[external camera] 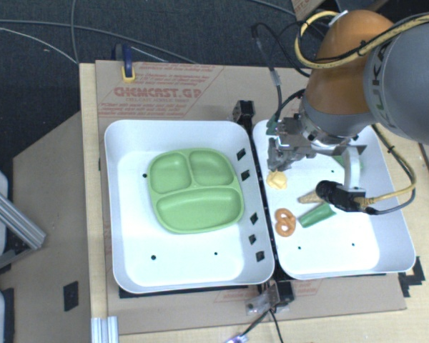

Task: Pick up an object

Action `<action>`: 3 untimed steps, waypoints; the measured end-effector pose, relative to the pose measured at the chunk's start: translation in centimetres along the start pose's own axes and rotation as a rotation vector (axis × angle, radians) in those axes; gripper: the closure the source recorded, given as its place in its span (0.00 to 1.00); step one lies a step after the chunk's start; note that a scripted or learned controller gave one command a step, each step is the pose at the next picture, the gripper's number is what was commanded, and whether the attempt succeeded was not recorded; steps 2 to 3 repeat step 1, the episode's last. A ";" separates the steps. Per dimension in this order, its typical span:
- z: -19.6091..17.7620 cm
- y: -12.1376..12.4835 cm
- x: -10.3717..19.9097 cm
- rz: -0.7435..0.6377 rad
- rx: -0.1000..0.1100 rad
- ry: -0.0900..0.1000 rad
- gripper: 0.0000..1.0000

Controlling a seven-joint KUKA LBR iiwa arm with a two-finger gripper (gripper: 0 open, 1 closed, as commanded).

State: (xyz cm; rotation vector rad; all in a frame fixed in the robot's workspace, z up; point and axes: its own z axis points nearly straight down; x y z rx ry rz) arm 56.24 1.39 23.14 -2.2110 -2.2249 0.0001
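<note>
The end effector (pixel 277 161) hangs low over the top-left corner of the right bin (pixel 343 252), pointing down, close to the wall shared with the neighbouring bin. Whether it is apart or together, I cannot tell from this angle; nothing shows clamped in it.

Just below it in the view, on the white floor, sits a small yellow lump (pixel 277 181), the closest thing to it, apart from it. Further down the same side lies an orange pretzel (pixel 284 222), flat on the bin floor. To the right of the pretzel is a green piece (pixel 316 216), lying at a slant, with a tan piece (pixel 307 198) just above it, the two nearly touching.

Left of the end effector, across the dividing wall, the left bin (pixel 179 252) holds a green divided plate (pixel 195 190), three compartments, lying flat near the middle.

Both bins rest on the counter (pixel 164 84), covered by a brown printed sheet. The grey arm (pixel 407 77) reaches in from the upper right, its orange band above the wrist.
</note>
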 end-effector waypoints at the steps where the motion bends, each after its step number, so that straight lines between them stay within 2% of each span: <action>1: -0.6 1.0 6.0 -0.001 -0.005 -0.001 1.00; 3: -0.6 1.0 6.0 -0.001 -0.005 -0.001 1.00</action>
